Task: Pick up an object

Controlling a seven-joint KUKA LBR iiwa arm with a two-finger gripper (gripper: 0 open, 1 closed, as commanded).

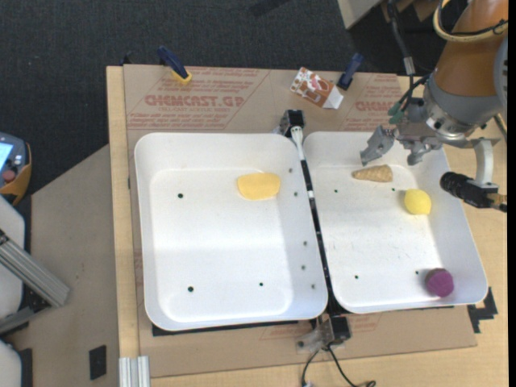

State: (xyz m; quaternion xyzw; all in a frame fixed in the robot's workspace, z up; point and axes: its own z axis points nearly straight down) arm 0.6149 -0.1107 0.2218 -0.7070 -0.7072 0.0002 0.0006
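Observation:
My gripper (397,147) hangs over the far edge of the right bin (379,280), its two fingers spread apart with nothing between them. Just below it lies a tan cone-shaped piece (373,173) on the bin floor. A yellow ball (418,202) rests to the right of the cone, and a purple ball (439,282) sits in the bin's near right corner. In the left bin (210,289) a flat yellow piece (258,186) lies toward the far right side.
Both bins stand on a cardboard sheet (201,95) held by blue clamps (173,63) at the back. A small red and white packet (316,87) lies behind the bins. A black clip (292,122) sits where the bins meet.

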